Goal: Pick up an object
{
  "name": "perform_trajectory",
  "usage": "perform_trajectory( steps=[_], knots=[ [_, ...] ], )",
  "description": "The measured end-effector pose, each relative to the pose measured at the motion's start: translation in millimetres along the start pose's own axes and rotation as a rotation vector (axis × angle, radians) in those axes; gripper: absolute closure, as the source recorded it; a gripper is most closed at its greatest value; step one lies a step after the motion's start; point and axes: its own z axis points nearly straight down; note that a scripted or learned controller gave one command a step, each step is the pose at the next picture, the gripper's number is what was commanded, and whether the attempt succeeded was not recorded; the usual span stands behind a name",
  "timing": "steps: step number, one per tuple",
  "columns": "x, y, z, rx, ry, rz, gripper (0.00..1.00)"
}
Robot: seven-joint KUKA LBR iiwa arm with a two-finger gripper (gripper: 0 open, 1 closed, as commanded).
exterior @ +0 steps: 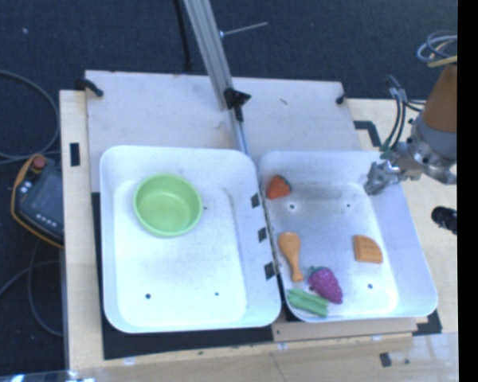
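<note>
Green pod (307,302) lies slantwise at right bin's (398,221) near edge; fingers (376,180) above far rim, state unclear.

Pale wooden bench (76,237) bearing two shallow white bins (175,309) (398,237) side by side

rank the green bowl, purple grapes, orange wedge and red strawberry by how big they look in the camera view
1. green bowl, clearly largest
2. purple grapes
3. orange wedge and red strawberry look about the same, so I won't rank them
</note>
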Motion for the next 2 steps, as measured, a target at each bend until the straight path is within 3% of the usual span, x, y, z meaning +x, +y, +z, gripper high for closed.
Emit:
perform_trajectory(
  steps=[2],
  knots=[
    [115.5, -9.3, -0.5, 0.004, 0.003, -0.004, 1.0]
  ],
)
